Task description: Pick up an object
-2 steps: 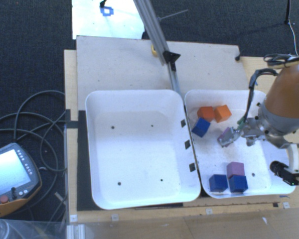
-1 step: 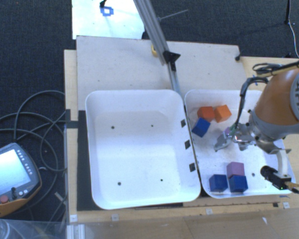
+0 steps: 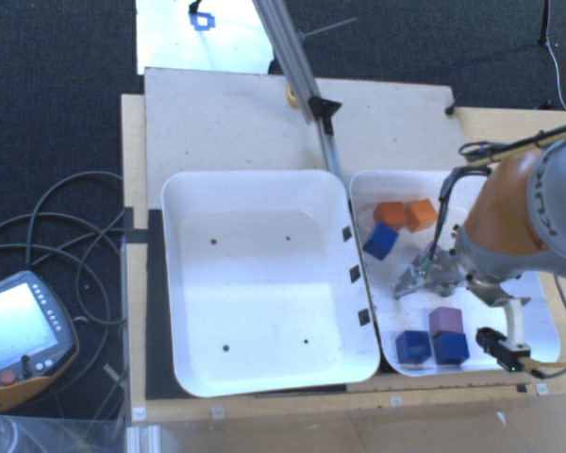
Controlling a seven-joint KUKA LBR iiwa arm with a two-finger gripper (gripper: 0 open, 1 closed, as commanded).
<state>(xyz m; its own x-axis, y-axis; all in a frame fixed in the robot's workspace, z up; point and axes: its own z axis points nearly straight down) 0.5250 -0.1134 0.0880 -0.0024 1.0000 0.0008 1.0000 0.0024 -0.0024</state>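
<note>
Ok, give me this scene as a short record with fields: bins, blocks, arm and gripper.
left bin: white, shallow, no blocks seen in it
right bin: white, shallow, holds all the blocks
far blocks: two orange blocks side by side, one blue block just nearer the divider
near blocks: two blue blocks side by side, purple block right behind them
arm: reaches in from the right, over the right bin
gripper: low in the middle of the right bin, between the two groups of blocks
held object: none seen

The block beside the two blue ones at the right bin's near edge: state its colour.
Purple block, seen in the camera view.
</note>
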